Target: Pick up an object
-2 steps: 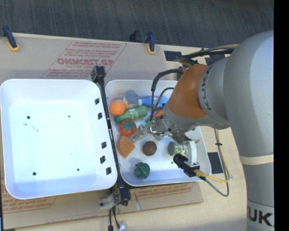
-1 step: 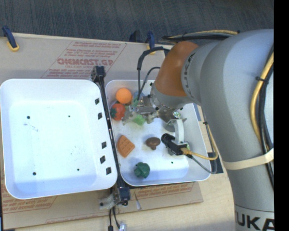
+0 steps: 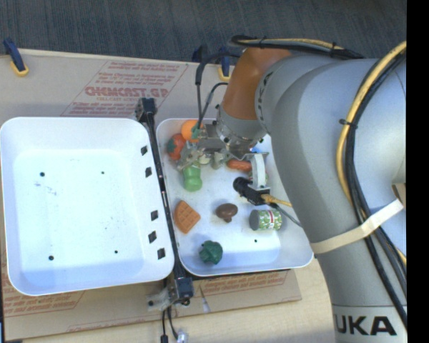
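My gripper (image 3: 198, 154) hangs low over the far left part of the right bin (image 3: 294, 247), just above a light green piece (image 3: 191, 179). An orange ball (image 3: 189, 128) and a red and green piece (image 3: 174, 146) lie close to its left side. Right of it lies an orange carrot-like piece (image 3: 237, 166). Nothing shows as held.
Nearer the front of the right bin lie a tan waffle (image 3: 186, 217), a brown piece (image 3: 227, 211), a green-labelled can (image 3: 267, 220) and a dark green broccoli (image 3: 211, 252). The left bin (image 3: 14, 263) stands beside it. The big grey arm covers the bin's right side.
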Tool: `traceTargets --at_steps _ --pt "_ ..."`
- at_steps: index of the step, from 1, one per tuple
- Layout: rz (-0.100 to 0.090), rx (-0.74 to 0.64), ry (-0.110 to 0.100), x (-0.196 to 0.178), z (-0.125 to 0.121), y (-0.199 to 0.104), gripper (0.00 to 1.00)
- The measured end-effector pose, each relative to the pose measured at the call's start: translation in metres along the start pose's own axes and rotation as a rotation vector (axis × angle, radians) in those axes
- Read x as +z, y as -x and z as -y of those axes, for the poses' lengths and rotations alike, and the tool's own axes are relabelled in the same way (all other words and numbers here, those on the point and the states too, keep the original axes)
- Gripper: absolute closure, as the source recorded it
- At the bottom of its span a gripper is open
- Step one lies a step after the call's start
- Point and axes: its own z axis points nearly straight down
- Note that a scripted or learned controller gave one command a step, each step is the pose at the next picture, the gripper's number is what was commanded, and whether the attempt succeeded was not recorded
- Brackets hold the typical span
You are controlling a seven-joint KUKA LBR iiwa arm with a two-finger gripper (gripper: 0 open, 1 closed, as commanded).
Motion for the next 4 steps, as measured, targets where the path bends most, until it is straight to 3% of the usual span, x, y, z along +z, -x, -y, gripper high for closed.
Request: traceTargets --at_steps 1,2,3,4 --pt "-0.001 0.000 -0.002 -0.009 0.000 -0.001 1.00" --pt "0.002 0.005 0.041 -0.099 0.007 0.065 1.00" --pt "0.002 0.004 0.041 -0.189 0.015 0.079 1.00" --pt "0.002 0.002 0.040 -0.198 -0.001 0.084 1.00"
